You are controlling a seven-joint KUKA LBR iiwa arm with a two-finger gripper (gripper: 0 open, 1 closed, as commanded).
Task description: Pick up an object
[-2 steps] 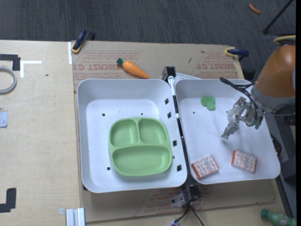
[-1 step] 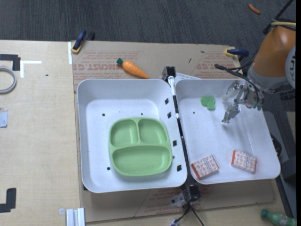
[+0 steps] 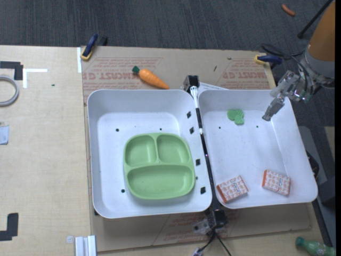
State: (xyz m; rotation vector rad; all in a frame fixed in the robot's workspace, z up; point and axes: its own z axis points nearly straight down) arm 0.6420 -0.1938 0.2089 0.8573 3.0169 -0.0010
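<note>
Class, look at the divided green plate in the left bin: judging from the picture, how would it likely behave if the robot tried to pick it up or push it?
The green plate looks like moulded plastic, so probably stiff and light. It lies flat and wide in the left bin, so it is unlikely to tip or roll; a push would probably slide it. Its low rim may give the pincer little to pinch.

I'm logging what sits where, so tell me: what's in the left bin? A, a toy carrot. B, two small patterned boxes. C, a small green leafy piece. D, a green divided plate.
D: the green divided plate lies in the left bin, while the two patterned boxes and the small green piece are in the right bin, and the carrot lies on the cardboard behind.
</note>
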